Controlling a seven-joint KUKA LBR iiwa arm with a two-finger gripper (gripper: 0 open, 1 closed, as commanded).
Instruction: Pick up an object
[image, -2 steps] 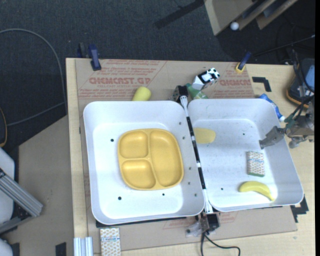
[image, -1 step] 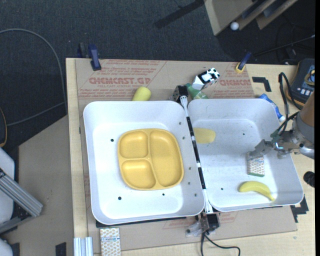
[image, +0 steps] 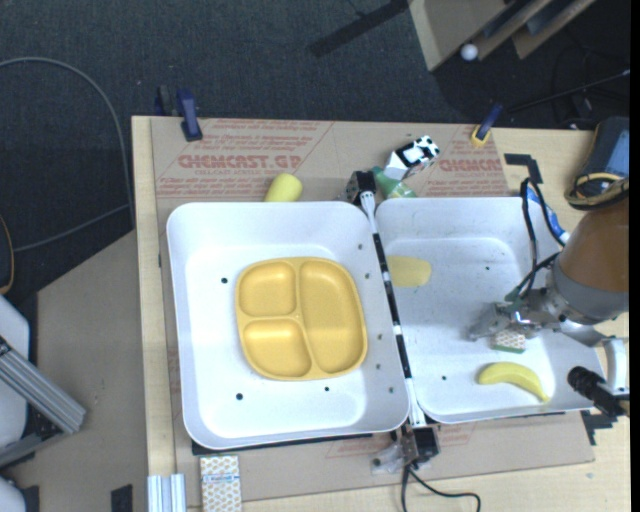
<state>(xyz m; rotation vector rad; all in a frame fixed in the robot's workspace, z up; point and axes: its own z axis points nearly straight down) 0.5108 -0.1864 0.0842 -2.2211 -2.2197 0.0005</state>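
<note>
Nearest the front edge of the worktop (image: 150, 300), in the right bin (image: 450, 225), lies a banana (image: 513, 379), yellow and curved, close to that bin's front right corner. It looks like a light, smooth toy fruit, probably rigid plastic and a little slippery, so the safest hold is across its thick middle, with the fingers closing on the two long sides rather than the tapered ends.

Just behind it sits a small pale patterned piece (image: 511, 341), flat and thin, and harder to take hold of. The tool (image: 508, 320) hangs right over that piece, low in the bin; its fingers seem spread apart with nothing between them, though the view is too coarse there to be certain.

Further back in the same bin, near the dividing wall, lies a pale yellow flat disc (image: 408, 270).

In the left bin (image: 200, 250) rests a yellow divided plate (image: 300, 318), stiff and wide, awkward for a two-finger pinch.

Beyond the bins, near the back edge, sit a lemon-like object (image: 284, 187) and a black-and-white toy (image: 414, 154).
</note>
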